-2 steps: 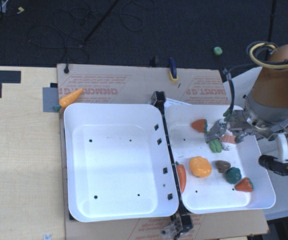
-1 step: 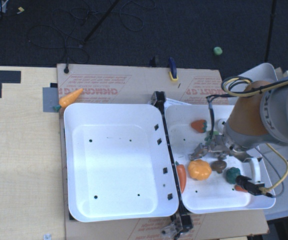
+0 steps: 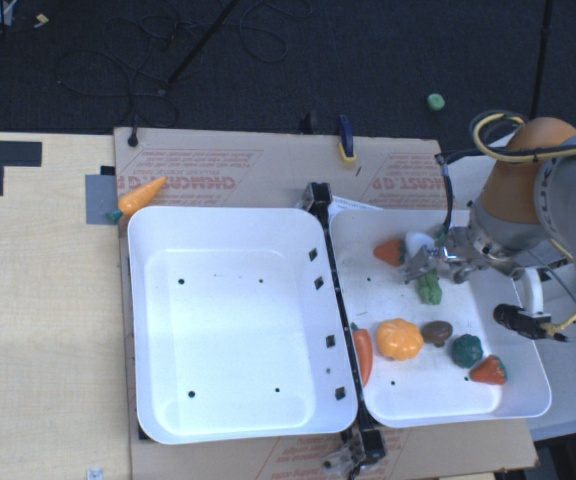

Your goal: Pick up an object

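The right bin (image 3: 528, 398) holds several toy foods. My gripper (image 3: 426, 266) hangs low in its upper middle, reaching in from the right. A small green piece (image 3: 429, 290) lies directly below the gripper's tip, touching or nearly touching it. A red-orange piece (image 3: 389, 252) sits just left of the gripper, with a pale white piece (image 3: 420, 240) beside it. Nearer the front lie an orange pumpkin-like piece (image 3: 399, 338), a brown lump (image 3: 436, 332), a dark green piece (image 3: 466, 348) and a red strawberry (image 3: 487, 370).
The left bin (image 3: 148, 258) stands alongside, split from the right one by a black divider (image 3: 330, 278). An orange-red carrot (image 3: 362, 356) leans against the right bin's left wall. Another orange carrot (image 3: 140, 196) lies on the cardboard beyond the left bin's far corner.
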`<state>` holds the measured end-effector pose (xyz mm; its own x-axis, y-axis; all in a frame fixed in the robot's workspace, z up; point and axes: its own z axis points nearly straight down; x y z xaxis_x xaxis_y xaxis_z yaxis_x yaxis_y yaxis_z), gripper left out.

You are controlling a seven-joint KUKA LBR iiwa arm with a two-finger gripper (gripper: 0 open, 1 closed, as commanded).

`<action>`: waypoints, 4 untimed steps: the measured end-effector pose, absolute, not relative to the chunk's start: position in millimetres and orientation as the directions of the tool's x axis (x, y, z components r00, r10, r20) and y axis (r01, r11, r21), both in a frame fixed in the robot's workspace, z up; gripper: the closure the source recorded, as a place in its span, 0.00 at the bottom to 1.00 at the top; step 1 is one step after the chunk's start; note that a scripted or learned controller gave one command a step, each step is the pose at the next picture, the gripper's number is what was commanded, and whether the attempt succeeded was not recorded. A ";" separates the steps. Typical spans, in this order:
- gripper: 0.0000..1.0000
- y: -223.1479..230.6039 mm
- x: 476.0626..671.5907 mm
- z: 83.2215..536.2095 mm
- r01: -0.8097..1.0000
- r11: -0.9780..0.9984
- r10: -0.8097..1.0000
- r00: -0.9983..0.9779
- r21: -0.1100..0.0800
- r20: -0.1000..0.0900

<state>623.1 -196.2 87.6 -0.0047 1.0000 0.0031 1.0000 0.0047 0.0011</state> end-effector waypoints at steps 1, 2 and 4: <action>0.00 -212.3 643.8 86.9 1.000 0.006 1.000 -0.006 -0.007 0.001; 1.00 -211.7 642.3 96.3 1.000 0.007 1.000 -0.007 -0.012 0.002; 1.00 -211.7 612.8 87.6 1.000 0.001 1.000 -0.001 -0.004 0.000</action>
<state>612.8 -211.7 87.6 -0.0014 1.0000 0.0003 1.0000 0.0014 -0.0035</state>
